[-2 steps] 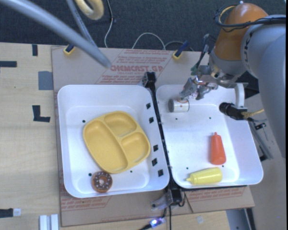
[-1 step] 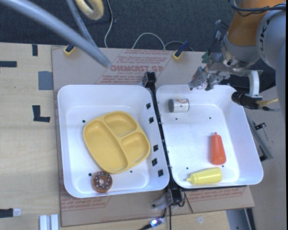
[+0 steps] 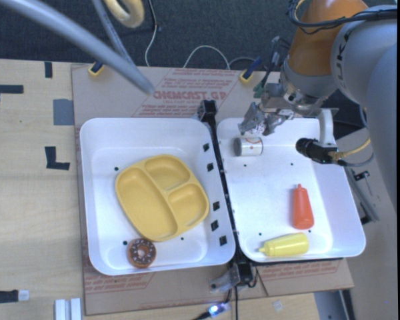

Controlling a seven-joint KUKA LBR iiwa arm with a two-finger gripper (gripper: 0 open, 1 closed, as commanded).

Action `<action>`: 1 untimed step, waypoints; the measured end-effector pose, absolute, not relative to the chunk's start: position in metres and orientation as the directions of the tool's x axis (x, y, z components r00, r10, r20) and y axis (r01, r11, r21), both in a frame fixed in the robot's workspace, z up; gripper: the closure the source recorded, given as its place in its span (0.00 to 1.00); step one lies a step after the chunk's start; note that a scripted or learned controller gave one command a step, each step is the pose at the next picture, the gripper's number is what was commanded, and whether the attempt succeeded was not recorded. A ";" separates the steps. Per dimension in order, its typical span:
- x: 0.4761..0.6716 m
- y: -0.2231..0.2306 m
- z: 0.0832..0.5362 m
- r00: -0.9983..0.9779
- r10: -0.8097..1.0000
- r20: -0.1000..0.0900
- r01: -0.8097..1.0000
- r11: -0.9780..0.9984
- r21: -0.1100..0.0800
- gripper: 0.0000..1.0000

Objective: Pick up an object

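Left bin (image 3: 93,179) has the yellow three-compartment plastic tray (image 3: 161,195) with a chocolate sprinkled donut (image 3: 141,253) at its 7 o'clock; over in the right bin (image 3: 347,199), the gripper (image 3: 257,125) hangs just above a small silver can with a white label (image 3: 249,146). The can lies on its side at the gripper's 6 o'clock, so I reckon it could roll or squirt away if the close is off-center. Can't tell whether the jaws are spread or closed; the orange-red bottle (image 3: 302,207) and yellow mustard bottle (image 3: 285,245) sit well clear around 5 o'clock.
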State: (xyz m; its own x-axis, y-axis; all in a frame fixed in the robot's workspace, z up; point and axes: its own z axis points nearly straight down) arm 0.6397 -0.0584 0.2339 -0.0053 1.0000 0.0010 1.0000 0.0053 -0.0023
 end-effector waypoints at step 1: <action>0.625 -0.008 0.233 -0.006 1.000 0.001 1.000 0.006 -0.003 1.00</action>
